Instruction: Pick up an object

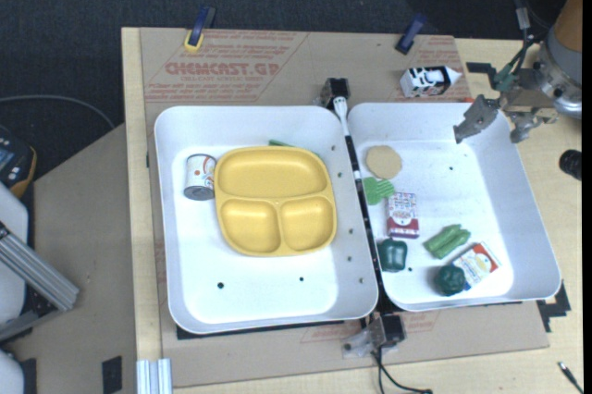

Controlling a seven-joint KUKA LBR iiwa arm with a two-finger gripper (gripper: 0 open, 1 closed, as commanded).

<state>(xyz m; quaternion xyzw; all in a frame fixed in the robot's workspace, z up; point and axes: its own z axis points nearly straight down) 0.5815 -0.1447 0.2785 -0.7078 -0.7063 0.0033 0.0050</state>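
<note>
right bin (pixel 532 226): green toys and small packets along the near edge
left bin (pixel 176 226): yellow divided plate (pixel 275 198), can (pixel 199 176) beside it
hand (pixel 493 122): over right bin's far corner, fingers spread wide, holding nothing

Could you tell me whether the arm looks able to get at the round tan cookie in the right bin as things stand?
Probably yes. The tool hovers over the right bin's far corner, and the cookie lies flat with bare bin floor between them; the green piece beside it is the nearest clutter.
</note>
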